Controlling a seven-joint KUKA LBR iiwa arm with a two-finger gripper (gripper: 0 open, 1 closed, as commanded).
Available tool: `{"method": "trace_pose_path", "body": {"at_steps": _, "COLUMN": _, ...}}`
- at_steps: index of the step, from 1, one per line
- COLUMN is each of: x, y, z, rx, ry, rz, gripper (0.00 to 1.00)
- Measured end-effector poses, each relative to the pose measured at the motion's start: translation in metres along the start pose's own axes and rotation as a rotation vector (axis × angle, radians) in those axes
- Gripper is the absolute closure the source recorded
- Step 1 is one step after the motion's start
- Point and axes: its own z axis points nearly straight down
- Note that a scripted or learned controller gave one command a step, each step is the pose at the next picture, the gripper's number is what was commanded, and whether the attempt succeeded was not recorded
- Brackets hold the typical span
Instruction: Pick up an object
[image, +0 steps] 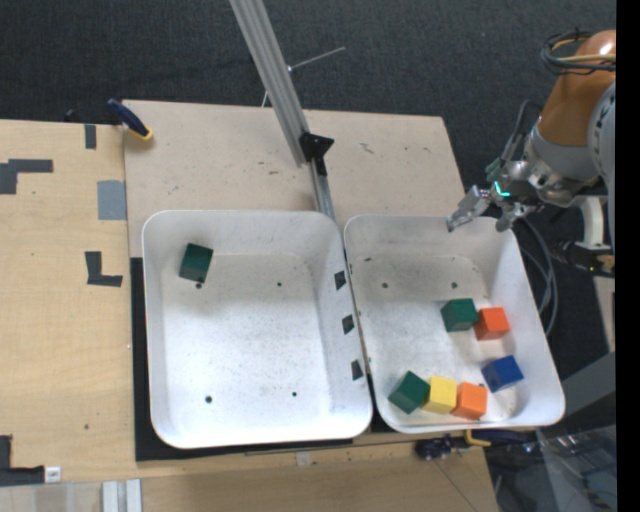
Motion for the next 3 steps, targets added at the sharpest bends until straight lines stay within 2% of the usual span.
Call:
{"method": "trace_pose_path", "body": {"at_steps": 1, "x": 0.0, "y": 0.001, "z": -0.004, "rx": -0.004, "ry": -0.004, "rz": -0.001, "gripper": 0.0}}
{"method": "trace_pose_path", "body": {"at_steps": 3, "x": 0.008, "y": -0.003, "z": 0.11, "rx": 0.0, "ry": -0.003, "rz": -0.002, "gripper": 0.0}}
